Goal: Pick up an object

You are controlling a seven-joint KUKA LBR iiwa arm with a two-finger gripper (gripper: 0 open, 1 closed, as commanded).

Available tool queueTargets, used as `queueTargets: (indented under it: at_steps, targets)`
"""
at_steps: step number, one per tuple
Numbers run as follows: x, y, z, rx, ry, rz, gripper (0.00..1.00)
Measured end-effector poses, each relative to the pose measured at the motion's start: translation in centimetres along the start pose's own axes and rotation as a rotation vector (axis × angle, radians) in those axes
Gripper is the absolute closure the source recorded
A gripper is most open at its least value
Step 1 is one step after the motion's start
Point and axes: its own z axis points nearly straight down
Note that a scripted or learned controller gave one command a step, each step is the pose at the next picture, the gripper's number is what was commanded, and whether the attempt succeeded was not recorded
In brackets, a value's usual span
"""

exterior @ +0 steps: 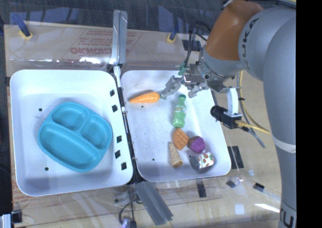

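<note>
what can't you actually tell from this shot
- Gripper, camera view: whether it grips anything; the metal parts blur together over the right bin.
- Carrot: whether the gripper touches its tip; the gap is too small to judge.
- Shiny item in the near corner: what it is, too small and glary.
- Arm's base: cut off by the frame edge.

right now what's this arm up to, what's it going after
A grey arm with an orange band reaches in from the right over the right bin. Its gripper sits near the bin's far side, right beside the leafy end of a toy carrot lying on the bin floor. Whether it has hold of the carrot is not clear. A green bottle lies just below the gripper, and more toy food sits clustered in the near right corner. The left bin holds a blue divided plate.
</note>
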Motion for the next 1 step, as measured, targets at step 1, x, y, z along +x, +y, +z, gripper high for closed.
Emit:
queueTargets:
  at_steps: [1]
  targets:
    - [-3.96, 0.62, 11.72, -0.004, -0.002, 0.002, 0.0]
